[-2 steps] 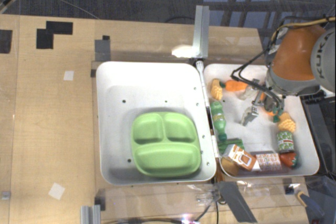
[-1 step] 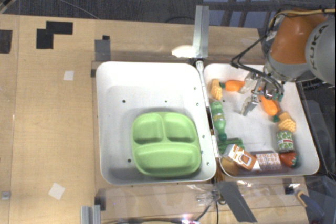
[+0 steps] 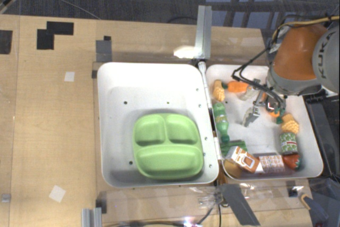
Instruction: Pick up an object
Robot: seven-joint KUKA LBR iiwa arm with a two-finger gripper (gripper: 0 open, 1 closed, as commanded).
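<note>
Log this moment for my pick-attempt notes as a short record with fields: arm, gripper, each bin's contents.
arm: grey with orange band, reaching in over the right bin
gripper: hangs above a bare patch of the right bin, nothing seen between its fingers
left bin: holds a green divided tray
right bin: small items round the edges, among them a green bottle along the left wall, an orange carton and a can
pick status: not yet done
</note>
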